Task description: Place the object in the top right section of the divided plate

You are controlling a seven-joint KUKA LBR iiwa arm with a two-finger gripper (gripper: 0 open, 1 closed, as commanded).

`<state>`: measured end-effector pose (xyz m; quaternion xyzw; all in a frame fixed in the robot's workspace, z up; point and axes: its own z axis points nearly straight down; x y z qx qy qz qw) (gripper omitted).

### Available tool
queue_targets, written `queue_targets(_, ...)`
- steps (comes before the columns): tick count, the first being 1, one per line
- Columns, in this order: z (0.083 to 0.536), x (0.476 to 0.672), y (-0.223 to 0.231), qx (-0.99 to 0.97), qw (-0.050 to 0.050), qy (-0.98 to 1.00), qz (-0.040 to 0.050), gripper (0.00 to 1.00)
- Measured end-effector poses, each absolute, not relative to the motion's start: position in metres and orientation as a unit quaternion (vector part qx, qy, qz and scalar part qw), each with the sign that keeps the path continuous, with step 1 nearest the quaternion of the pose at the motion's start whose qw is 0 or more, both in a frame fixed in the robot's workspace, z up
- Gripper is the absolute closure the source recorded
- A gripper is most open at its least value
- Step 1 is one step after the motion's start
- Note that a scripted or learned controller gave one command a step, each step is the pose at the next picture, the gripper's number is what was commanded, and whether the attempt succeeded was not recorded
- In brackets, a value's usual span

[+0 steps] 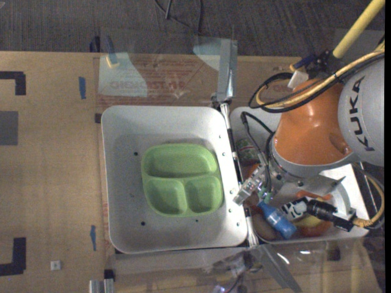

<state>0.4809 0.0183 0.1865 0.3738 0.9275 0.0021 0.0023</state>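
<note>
A green divided plate (181, 179) lies in the left white bin (122, 133). It has one long section along the far side and two smaller sections on the near side, with nothing in them. My gripper (252, 187) hangs low at the left edge of the right bin (342, 188), just right of the wall between the bins and beside the plate's right rim. Below it lie a blue object (277, 218), a black-and-white object (297, 208) and a red and yellow object (312, 224). The arm's orange band (308, 130) hides most of that bin.
A dark green and red item (247, 149) sits at the right bin's left wall, above the gripper. Cables (275, 93) loop over the arm. A clear plastic sheet (165, 66) stands behind the left bin. Wooden bench (49, 163) extends to the left.
</note>
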Motion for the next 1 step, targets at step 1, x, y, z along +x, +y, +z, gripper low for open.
queue_targets(1, 0.1928, 0.4798, 0.1053, 0.249, 0.002, 0.969, 0.0014, 1.00)
